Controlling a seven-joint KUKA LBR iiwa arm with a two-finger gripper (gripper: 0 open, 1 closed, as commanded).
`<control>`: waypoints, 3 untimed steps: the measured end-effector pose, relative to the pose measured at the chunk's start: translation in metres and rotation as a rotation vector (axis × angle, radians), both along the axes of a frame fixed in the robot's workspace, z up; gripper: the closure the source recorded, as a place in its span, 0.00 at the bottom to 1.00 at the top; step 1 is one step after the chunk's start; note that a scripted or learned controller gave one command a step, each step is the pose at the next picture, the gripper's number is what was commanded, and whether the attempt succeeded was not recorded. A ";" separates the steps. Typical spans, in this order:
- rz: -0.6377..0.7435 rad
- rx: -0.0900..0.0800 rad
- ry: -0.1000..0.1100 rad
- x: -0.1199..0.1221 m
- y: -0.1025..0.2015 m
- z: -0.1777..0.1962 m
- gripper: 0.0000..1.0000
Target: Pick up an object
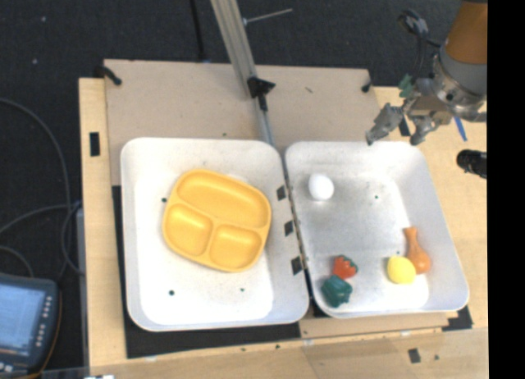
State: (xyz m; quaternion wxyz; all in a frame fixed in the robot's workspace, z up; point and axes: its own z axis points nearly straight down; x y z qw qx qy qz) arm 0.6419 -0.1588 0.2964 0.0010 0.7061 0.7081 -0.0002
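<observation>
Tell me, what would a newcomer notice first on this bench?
Probably the bright yellow divided plate lying in the left bin. Next, the small colourful items near the right bin's front edge, with a white egg alone toward its back left. The gripper hovers over that bin's far right corner.

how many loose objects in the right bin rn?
5. White egg near the upper left corner; red piece and green piece at the lower left; yellow lemon and orange piece touching at the lower right. Nothing looks hidden.
</observation>
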 end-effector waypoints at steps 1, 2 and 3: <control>0.000 -0.001 0.000 0.000 0.000 0.000 0.00; -0.003 0.000 0.006 -0.007 -0.004 -0.061 0.00; -0.001 0.001 0.005 -0.008 0.005 -0.112 0.00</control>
